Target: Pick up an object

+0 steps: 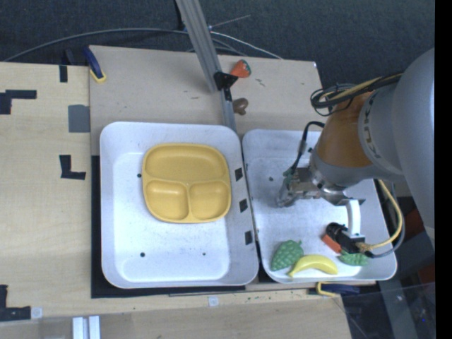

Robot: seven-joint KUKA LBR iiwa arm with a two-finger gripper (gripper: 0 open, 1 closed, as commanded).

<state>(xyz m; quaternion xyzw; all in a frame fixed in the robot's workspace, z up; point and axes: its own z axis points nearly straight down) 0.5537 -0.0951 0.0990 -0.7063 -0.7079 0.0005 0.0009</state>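
Note:
My gripper [285, 195] is down in the upper left part of the right bin [272, 147], over bare white floor. Along that bin's front edge lie a green bunch of grapes [286, 254], a yellow banana [315, 265] and a small green leafy piece [354, 258]. A small red-orange thing [330, 243] lies just behind the banana. All of these are well in front of the gripper, apart from it. No object shows at its tip.
The left bin [120, 189] holds a yellow divided plate [187, 182] in its back half. A grey pole [201, 41] slants across the bench behind the bins. The arm's grey and orange body [353, 140] covers the right bin's back right corner.

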